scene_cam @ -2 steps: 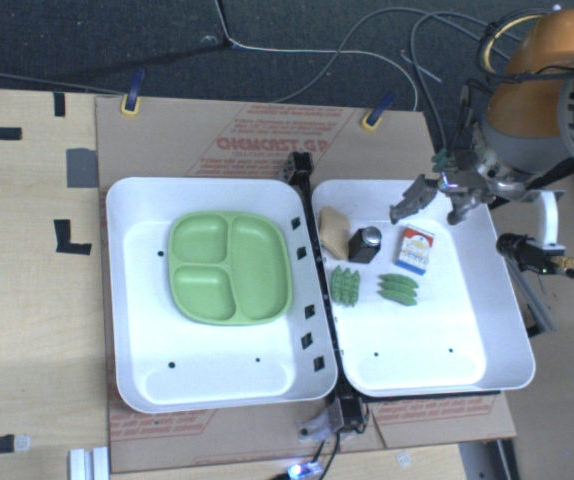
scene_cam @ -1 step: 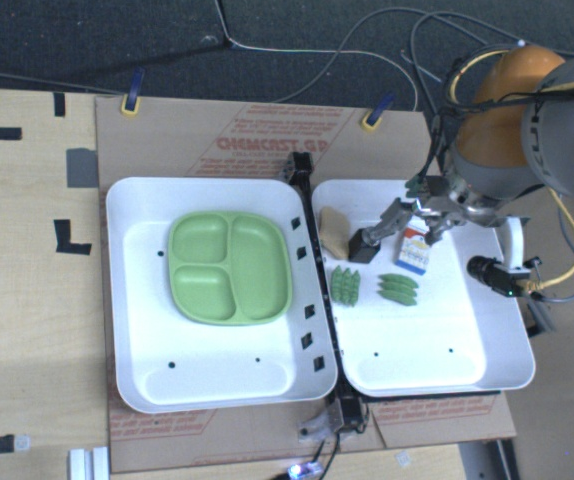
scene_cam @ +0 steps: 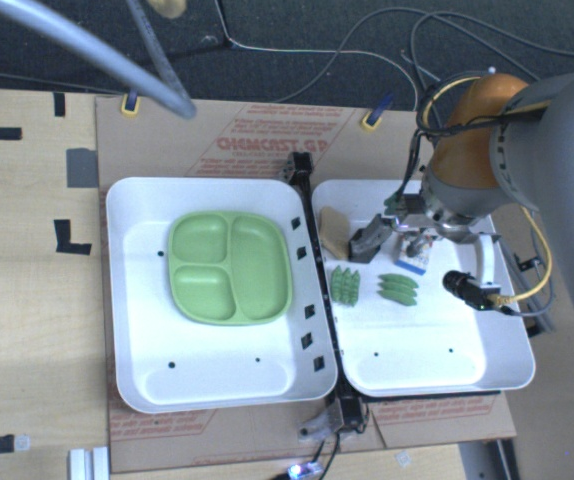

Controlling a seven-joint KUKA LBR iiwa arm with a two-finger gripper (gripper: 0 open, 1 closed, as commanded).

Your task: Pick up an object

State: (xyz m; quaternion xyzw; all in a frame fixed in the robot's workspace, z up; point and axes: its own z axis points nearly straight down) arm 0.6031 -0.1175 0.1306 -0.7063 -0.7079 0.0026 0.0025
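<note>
Over the right bin (scene_cam: 437,368) the arm (scene_cam: 507,153) hangs low, its tool (scene_cam: 407,230) down among the objects at the bin's far side. We cannot tell how the tool is set; its tip is lost against the dark hardware and the clutter under it, and we see nothing clearly pinched.

Contents of the right bin: a ridged green piece (scene_cam: 345,285) near the left wall, a green pod-like piece (scene_cam: 398,287) just right of it, a tan object (scene_cam: 333,232) at the far left corner, a dark grey object (scene_cam: 369,240) beside that, and a small blue-and-white item (scene_cam: 413,259) just under the wrist. The left bin (scene_cam: 137,368) carries a green divided plate (scene_cam: 231,267); the two bins touch along the centre divider.

Judgement: the step in hand is the approach, with the candidate object most likely the dark grey object or the blue-and-white item, both right at the tool. Nothing appears lifted yet.

Notes for doing this well: we would commit to one object, since three sit close together and a descent between them risks catching an edge or nudging two at once. Centre over the chosen piece and keep clear of the far wall. The two green pieces lie apart on open floor and look the easier targets.
</note>
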